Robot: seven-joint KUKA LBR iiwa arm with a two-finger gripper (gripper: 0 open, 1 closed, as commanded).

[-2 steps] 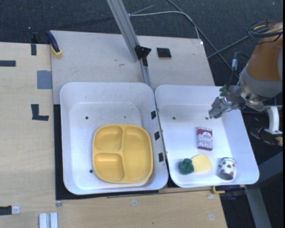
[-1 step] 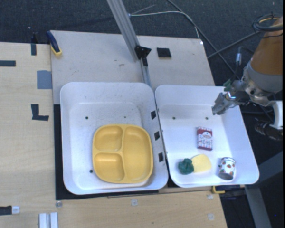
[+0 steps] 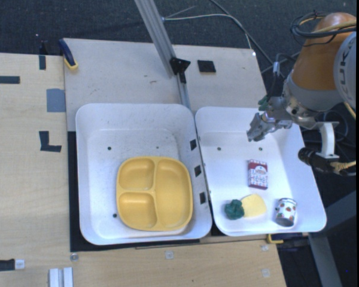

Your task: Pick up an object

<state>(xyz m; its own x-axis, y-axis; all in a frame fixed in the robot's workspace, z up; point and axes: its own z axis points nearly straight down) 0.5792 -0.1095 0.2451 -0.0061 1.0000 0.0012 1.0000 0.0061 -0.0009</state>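
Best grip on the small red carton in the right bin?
The small red rectangular carton lies flat, apart from the other items. Probably best: gripper straight down from above, closing across its shorter width at mid-length. Both long sides look free, and the right white bin wall is well away.

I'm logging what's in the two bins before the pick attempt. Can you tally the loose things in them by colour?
Yellow: 2, the divided tray in the left bin and a yellow block in the right bin
Red: 1, a small red box
Green: 1, a green lump
Silver and red: 1, a small shiny object
Total: 5
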